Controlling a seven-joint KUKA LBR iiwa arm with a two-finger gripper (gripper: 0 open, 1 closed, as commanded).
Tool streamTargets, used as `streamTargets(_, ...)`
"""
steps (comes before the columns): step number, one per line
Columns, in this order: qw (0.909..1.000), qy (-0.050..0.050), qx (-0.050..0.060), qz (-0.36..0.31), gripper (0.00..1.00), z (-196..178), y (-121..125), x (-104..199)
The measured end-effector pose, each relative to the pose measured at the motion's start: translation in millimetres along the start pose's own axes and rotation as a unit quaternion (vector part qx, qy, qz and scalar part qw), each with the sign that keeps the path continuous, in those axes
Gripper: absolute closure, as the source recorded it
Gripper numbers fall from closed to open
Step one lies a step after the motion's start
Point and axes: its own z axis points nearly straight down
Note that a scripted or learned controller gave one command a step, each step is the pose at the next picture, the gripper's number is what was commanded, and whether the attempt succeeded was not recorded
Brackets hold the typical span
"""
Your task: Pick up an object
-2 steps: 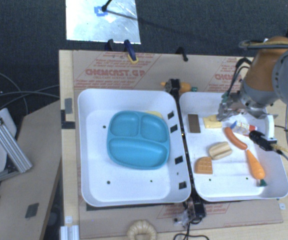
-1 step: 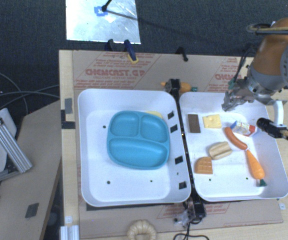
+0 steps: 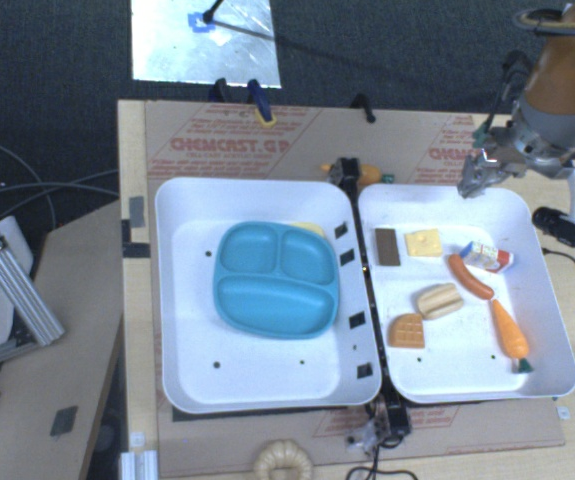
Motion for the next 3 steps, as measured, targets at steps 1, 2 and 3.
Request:
streamTargets(1,1.0,0.001,0.002,0.0,1.0,-12,1,0)
streamTargets(2,1.0,0.001,0.004,0.0,1.0,-2,-34,37)
streamTargets(3,1.0,0.001,0.004,-0.001,1.0,-20,-72,68)
